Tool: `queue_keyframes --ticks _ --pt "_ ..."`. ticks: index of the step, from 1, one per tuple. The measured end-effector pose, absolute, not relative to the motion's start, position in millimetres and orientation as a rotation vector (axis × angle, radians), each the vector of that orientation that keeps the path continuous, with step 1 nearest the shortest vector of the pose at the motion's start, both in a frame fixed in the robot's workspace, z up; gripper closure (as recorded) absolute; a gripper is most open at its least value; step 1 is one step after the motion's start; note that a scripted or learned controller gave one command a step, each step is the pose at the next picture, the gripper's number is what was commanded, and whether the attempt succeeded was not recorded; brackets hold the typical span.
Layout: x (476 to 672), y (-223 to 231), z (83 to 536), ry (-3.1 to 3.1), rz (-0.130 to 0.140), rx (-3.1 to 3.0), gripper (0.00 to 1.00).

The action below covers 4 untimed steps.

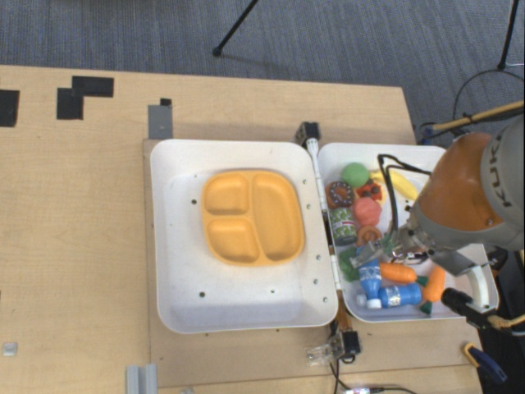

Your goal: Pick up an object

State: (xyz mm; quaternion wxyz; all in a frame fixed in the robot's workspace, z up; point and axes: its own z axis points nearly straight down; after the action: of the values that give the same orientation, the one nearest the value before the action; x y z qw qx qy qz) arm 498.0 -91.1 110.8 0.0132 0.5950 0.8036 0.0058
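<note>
Orange-banded arm [463, 191] reached into the right bin [484, 290]; its gripper [399, 251], grip state unclear, hovered above a carrot [398, 273] lying left-right.

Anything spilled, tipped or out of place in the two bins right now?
Nothing stands out. The orange divided plate lies flat in the left bin; the toys are heaped inside the right bin, none over its rim.

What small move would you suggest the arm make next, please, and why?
Probably a short straight descent: the end effector hangs low in the right bin, just above the carrot and bottle, with nothing visibly held.
</note>
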Motion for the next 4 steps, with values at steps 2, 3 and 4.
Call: queue_keyframes --ticks 2,3,4 --pt "498.5 -97.9 108.5 2.761 0.007 1.416 0.0" --pt "499.3 -98.4 107.1 2.739 0.012 1.455 0.0" --pt "499.2 -99.0 107.0 2.754 0.011 1.425 0.0"
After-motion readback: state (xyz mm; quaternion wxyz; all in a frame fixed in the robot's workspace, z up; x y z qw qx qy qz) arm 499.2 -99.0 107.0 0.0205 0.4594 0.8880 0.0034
